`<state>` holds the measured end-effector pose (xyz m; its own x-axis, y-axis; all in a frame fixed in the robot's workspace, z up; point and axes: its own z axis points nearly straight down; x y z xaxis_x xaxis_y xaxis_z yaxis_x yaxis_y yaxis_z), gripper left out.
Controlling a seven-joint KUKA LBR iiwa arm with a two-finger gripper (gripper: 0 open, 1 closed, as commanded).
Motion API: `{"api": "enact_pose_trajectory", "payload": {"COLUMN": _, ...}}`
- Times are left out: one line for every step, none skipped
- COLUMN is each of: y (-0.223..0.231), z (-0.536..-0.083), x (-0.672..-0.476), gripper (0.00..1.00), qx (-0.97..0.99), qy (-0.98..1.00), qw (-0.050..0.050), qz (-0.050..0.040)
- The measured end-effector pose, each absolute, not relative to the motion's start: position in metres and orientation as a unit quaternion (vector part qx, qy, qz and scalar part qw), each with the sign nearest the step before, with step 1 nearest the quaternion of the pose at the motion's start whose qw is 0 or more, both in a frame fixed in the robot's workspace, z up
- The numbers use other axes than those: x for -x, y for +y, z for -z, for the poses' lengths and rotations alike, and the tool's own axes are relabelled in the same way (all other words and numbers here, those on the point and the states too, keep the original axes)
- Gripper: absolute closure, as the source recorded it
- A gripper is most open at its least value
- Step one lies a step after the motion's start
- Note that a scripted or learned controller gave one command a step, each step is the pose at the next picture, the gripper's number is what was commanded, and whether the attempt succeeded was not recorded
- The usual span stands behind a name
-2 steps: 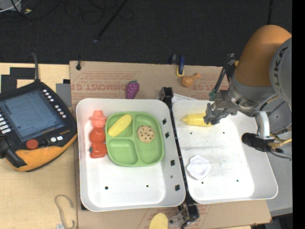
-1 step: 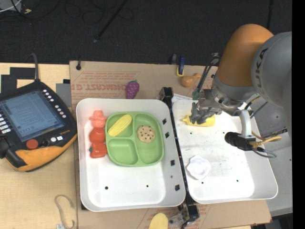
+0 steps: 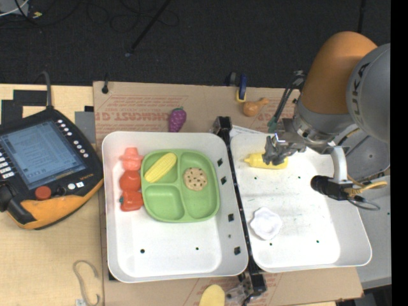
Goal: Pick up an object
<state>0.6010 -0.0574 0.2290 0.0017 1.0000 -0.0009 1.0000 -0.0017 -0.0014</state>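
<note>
My gripper [image 3: 275, 153] hangs over the far left part of the right bin [image 3: 331, 247], right above a yellow banana-like toy [image 3: 260, 161] whose right end is hidden beneath it. A white crumpled object [image 3: 265, 223] lies near the front left of the same bin. The left bin [image 3: 166, 260] holds a green divided plate [image 3: 180, 203] with a yellow corn cob [image 3: 159, 166] and a cookie [image 3: 195, 178] on it. A red figure-shaped toy [image 3: 130, 179] lies left of the plate.
A purple grape toy [image 3: 177, 118] and an orange duck-like toy [image 3: 254, 106] sit on the cardboard behind the bins. A teach pendant [image 3: 44, 164] rests at the left. A yellow object [image 3: 211, 295] lies at the front edge. A black cylinder [image 3: 328, 186] juts over the right bin.
</note>
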Motion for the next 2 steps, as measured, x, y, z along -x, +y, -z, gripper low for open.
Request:
{"api": "enact_pose_trajectory", "payload": {"y": -0.049, "z": -0.237, "x": -0.603, "gripper": 1.00, "qx": 0.707, "qy": -0.707, "qw": 0.001, "qz": -0.0001}}
{"api": "enact_pose_trajectory", "payload": {"y": -0.047, "z": -0.233, "x": -0.613, "gripper": 1.00, "qx": 0.706, "qy": -0.708, "qw": 0.000, "qz": -0.0004}}
